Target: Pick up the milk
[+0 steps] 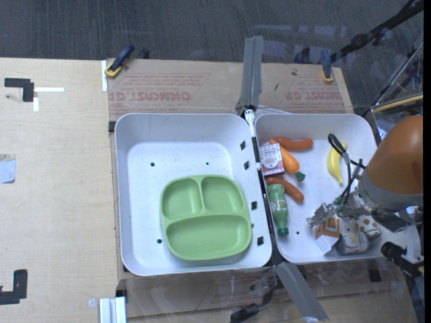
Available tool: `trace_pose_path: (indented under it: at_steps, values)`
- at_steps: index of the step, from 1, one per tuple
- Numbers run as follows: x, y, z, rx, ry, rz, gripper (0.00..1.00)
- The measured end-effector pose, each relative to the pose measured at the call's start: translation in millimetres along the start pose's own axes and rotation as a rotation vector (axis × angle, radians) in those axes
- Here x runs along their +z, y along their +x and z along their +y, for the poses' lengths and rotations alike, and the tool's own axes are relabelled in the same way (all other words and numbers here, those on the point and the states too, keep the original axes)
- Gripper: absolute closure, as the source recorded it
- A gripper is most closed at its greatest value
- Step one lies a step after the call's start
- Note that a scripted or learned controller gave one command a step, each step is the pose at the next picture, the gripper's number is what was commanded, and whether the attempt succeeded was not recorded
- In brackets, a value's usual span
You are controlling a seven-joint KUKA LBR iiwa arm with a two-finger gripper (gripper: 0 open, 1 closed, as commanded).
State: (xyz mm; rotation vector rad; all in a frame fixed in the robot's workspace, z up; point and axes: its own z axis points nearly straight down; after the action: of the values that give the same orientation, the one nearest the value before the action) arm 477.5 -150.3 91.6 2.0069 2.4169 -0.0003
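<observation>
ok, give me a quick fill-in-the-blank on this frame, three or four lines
The green divided plate lies in the ____ bin.
The green bottle lies in the ____ bin.
The banana is coloured ____.
The plate has ____ compartments.

Missing words: left; right; yellow; three

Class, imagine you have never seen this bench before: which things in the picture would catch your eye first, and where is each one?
Most eyes land on the green divided plate lying in the left bin. Next comes the arm's orange band at the right edge, above the gripper low in the right bin. Along that bin's left wall sit a milk carton, carrots and a green bottle.
</observation>
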Motion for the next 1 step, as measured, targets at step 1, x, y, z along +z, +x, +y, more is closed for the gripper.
trace_pose_path:
  at_steps: [1]
  values:
    - [-9.1, 0.2, 0.7, 0.004, -0.001, 0.001, 1.00]
